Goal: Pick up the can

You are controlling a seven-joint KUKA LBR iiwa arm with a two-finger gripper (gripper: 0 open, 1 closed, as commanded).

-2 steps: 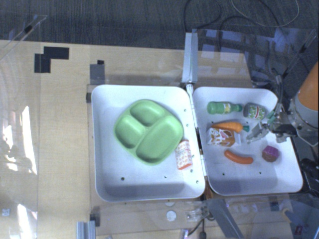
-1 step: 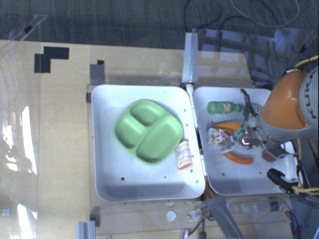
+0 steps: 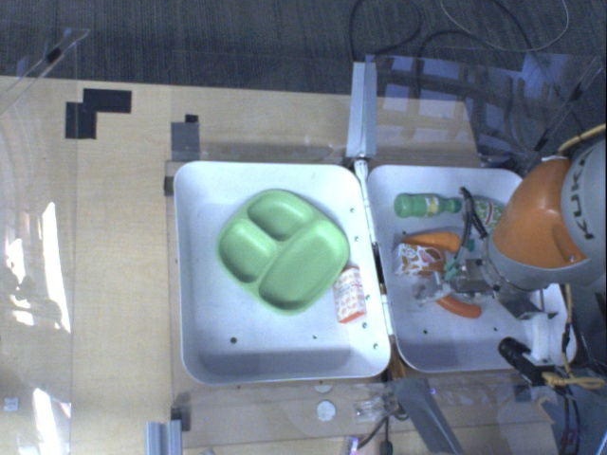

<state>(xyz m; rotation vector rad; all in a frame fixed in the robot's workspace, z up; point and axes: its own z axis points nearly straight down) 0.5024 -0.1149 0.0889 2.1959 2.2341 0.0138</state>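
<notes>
can point(image 3: 349, 294) label print blurred, bottle point(image 3: 446, 206) label unreadable, no legible text

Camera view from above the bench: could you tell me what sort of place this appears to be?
Probably a robotics lab set up for bin-picking trials. Two white bins sit side by side on a wooden bench, a robot arm reaches in, and loose cables trail across the carpeted floor behind.

You are looking at a robotics lab or test cell, not a home. A pale wooden bench point(image 3: 104, 282) carries two shallow white bins point(image 3: 204, 349) clamped side by side with metal brackets point(image 3: 360, 112). Black tape markers point(image 3: 93, 110) sit at its far left, loose cables point(image 3: 398, 27) trail over dark carpet point(image 3: 190, 17) beyond, and a grey-and-orange industrial arm point(image 3: 545, 221) reaches in from the right.
</notes>
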